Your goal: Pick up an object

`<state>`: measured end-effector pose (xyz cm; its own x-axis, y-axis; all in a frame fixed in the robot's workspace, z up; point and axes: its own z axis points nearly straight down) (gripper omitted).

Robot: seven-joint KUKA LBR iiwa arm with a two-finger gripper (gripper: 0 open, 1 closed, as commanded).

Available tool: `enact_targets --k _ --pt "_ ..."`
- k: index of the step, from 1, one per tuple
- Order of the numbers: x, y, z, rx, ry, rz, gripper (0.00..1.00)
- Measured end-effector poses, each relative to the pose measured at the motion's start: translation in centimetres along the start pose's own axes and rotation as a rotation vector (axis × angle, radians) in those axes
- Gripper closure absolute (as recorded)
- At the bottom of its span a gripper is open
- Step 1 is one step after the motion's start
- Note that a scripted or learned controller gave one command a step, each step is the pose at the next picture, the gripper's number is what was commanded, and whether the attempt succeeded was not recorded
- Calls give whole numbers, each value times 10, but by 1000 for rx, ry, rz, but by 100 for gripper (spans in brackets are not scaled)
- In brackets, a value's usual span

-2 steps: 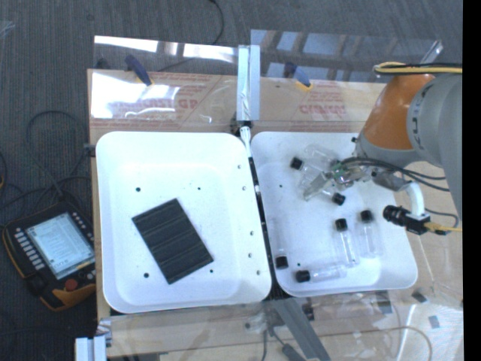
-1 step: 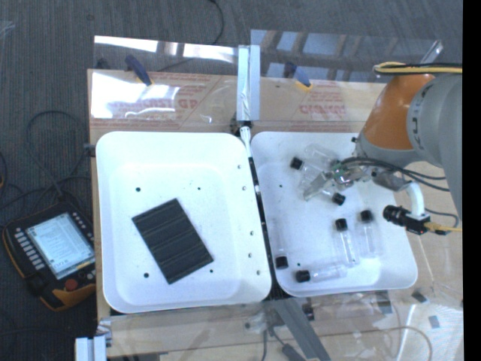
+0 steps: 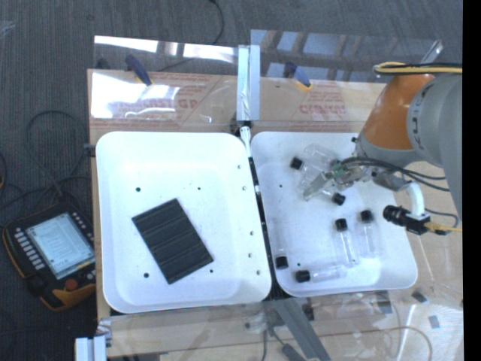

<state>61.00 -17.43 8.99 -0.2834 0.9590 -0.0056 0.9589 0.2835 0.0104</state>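
Far to the left of the tool, on the floor beside the counter (image 3: 101,81), lies a handheld control pad (image 3: 51,256) with a lit screen. Nearer, but well left of the tool, the left bin (image 3: 120,153) holds a dark ribbed slab (image 3: 172,240) lying flat and turned at an angle.

The right bin (image 3: 274,201) holds several small clear vials with black caps. One vial (image 3: 307,162) lies just left of the tool toward the bin's far edge, its cap pointing left. A black cap (image 3: 281,262) sits at the near left corner, well below and left of the tool, and a capped vial (image 3: 319,274) lies on its side along the near edge. Two vials (image 3: 345,241) and (image 3: 366,232) stand side by side below the tool, caps toward it.

The tool (image 3: 337,177) is low over the far part of the right bin, amid a clear vial (image 3: 314,185) and a black cap (image 3: 339,198) just below it. How far apart its fingers are, and whether anything sits between them, cannot be told from this angle. To the right, the grey arm with its orange band (image 3: 391,122) reaches in, cables trailing beside it.
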Motion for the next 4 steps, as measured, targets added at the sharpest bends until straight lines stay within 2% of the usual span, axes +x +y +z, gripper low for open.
enact_targets --k 1,2,4 --pt "0 0 0 0 0 0 0" --pt "-54 45 1 23 23 -29 0" --pt "-54 45 1 22 22 -29 0"
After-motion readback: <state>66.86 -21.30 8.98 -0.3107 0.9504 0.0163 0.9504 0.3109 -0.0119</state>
